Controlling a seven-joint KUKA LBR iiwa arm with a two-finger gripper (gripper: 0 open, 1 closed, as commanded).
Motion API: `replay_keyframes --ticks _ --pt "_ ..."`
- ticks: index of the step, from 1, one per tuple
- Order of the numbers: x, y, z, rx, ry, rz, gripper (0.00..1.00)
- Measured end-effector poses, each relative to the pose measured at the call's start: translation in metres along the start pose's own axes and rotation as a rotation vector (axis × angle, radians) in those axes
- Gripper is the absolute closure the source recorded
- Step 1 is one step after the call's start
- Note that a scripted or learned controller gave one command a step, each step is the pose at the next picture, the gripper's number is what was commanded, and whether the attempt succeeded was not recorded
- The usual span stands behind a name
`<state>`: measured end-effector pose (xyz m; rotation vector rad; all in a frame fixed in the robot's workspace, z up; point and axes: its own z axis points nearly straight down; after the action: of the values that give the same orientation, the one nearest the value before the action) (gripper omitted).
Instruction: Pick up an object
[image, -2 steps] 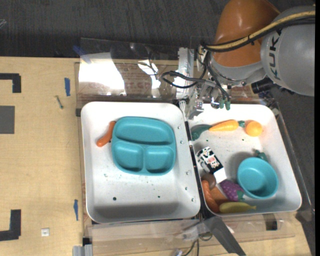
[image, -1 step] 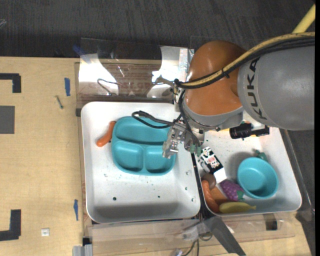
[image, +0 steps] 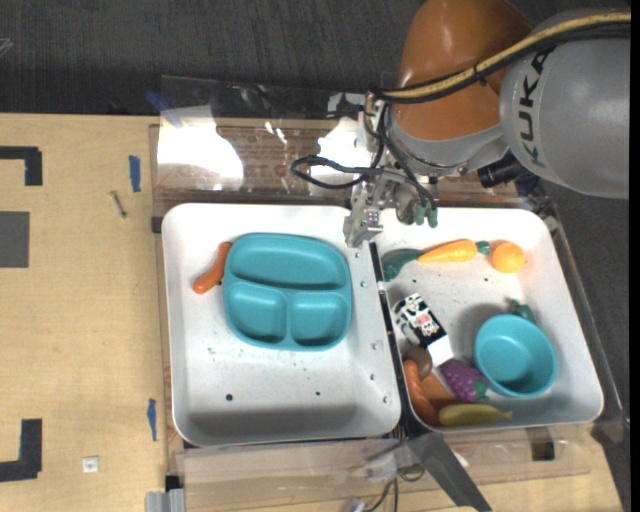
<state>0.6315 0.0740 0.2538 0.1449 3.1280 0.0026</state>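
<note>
Camera view, from above and at a slant: a pale wooden surface (image: 70, 330) carries two shallow white plastic bins set side by side, their rims touching along the middle. In the left bin (image: 190, 390) lies a smooth teal tray (image: 288, 290) with rounded corners and three compartments, one long section at its 12 o'clock side and two smaller ones at its 6 o'clock side; an orange sausage-shaped toy (image: 210, 269) rests just beside the tray at its 9 o'clock edge. In the right bin (image: 575, 330), a glossy teal bowl (image: 514, 354) sits toward 4 o'clock, upright and open. At the bin's 12 o'clock end lie a tapered orange carrot (image: 449, 252) with a green tip and, near it at 1 o'clock, a round orange fruit (image: 508, 257). A small black-and-white box (image: 418, 319) with a cow-patch print lies near the bin's centre. At 7 o'clock, crowded together, are a knobbly purple grape bunch (image: 462, 379), a yellow-green curved piece (image: 470, 413) and an orange-brown piece (image: 418, 388). The grey arm, with its orange band, reaches in from 1 o'clock, and the gripper (image: 366, 222) hangs over the dividing rims at the bins' 12 o'clock end; whether the jaws are wide or narrow cannot be told, and nothing shows between them.
</note>
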Motion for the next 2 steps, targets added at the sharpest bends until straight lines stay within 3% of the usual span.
replay_keyframes --ticks 1,2 --pt "-0.026 -0.007 -0.017 0.0 -0.001 -0.072 1.0" --pt "-0.004 0.059 0.035 -0.001 0.011 -0.057 1.0"
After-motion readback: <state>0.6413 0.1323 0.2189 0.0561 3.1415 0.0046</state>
